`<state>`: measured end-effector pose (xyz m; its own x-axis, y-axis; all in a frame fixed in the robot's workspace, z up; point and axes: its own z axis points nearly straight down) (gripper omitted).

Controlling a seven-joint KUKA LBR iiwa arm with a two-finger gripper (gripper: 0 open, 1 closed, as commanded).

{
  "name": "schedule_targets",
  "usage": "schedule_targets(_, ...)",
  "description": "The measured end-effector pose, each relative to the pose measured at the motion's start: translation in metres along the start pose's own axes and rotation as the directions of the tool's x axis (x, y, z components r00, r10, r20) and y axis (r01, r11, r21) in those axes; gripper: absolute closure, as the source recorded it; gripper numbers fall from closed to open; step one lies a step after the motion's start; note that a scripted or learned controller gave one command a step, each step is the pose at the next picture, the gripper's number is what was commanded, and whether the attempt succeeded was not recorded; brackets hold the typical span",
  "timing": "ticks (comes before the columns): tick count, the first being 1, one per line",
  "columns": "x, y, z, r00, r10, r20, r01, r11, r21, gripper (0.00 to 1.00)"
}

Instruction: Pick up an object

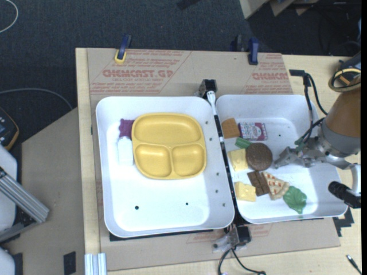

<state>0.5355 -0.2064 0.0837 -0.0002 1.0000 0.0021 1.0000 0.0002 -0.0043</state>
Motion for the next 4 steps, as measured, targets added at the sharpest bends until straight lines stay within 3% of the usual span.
schedule_targets(1, -0.001, 0.001, -0.012, 1.000, 0.001, 0.002, -0.001, 1.000, -0.004, 1.00)
schedule_targets(2, 0.000, 0.012, -0.066, 1.000, -0.001, 0.006, 0.001, 1.000, -0.012, 1.00)
schedule_targets(3, 0.004, 0.008, -0.127, 1.000, -0.002, 0.006, 0.002, 1.000, -0.012, 1.00)
schedule_targets(4, 0.004, 0.009, -0.142, 1.000, -0.001, 0.005, 0.001, 1.000, -0.009, 1.00)
